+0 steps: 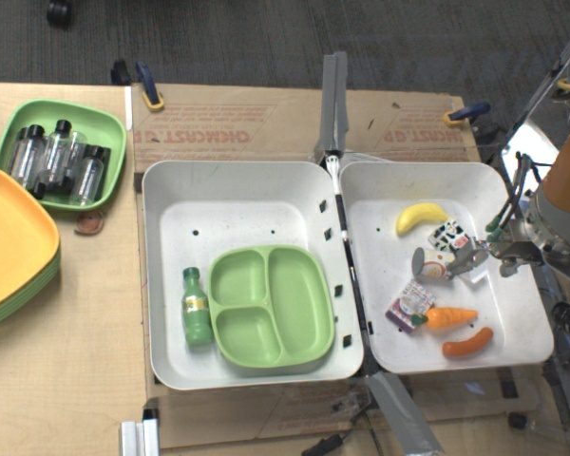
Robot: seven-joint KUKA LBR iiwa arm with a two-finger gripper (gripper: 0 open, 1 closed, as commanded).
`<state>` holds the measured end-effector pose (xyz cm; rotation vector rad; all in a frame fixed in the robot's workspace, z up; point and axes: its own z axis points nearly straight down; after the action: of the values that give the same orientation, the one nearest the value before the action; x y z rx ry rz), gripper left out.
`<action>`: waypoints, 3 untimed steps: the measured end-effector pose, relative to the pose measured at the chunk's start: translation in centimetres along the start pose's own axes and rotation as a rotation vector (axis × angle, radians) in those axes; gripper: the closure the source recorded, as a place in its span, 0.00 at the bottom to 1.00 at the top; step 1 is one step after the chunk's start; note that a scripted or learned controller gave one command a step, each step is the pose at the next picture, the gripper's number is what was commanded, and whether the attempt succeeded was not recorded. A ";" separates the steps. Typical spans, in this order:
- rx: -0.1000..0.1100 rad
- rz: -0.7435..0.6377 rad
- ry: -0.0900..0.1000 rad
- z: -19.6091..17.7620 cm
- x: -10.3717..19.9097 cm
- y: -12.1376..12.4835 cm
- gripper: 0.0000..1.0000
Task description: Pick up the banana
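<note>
The yellow banana (pixel 420 217) lies in the upper middle of the right bin (pixel 513 345), its curve pointing up. My gripper (pixel 469 257) reaches in from the right edge and sits low over the bin floor, a little right of and below the banana, not touching it. Its tip is beside a small white, black and red packet (pixel 446 236) and a grey round item (pixel 427 267). Nothing shows held in the gripper.
The right bin also holds a purple packet (pixel 411 304), a carrot (pixel 448 318) and an orange sausage (pixel 467 342). In the left bin (pixel 171 198) are a green divided plate (pixel 271 304) and a green bottle (pixel 197 307). A green tray of bottles (pixel 62 155) and orange plates (pixel 9 245) sit far left.
</note>
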<state>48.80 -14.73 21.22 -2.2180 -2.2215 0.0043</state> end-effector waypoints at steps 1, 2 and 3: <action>0.001 0.002 0.000 -0.8 -0.1 0.0 1.00; -0.005 -0.491 -0.003 -7.2 -1.3 7.1 1.00; -0.003 -0.699 -0.001 -0.4 3.4 11.9 1.00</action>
<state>60.74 -11.30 21.58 -1.3240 -2.8483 0.0010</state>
